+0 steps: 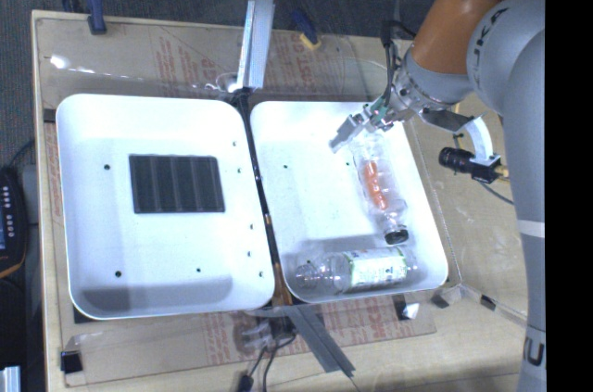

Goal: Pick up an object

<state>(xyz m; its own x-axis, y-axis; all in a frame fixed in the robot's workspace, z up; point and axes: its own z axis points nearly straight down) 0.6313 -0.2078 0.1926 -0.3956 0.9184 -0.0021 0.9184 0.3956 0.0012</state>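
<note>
Clear plastic bottle with orange contents point(379, 186) lies in the right white bin point(306, 196), black cap pointing toward the bin's near edge. A second clear bottle with a white label point(357, 271) lies along that near edge. Jaws point(357, 129) hover just beyond the orange bottle's base; their state cannot be determined.

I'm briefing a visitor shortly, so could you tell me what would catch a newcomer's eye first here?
The grey arm with its orange band reaches in from the right, its gripper above the right bin. Below it lie two clear plastic bottles: one with orange contents, one along the near wall. A dark ribbed panel sits in the left bin.
</note>
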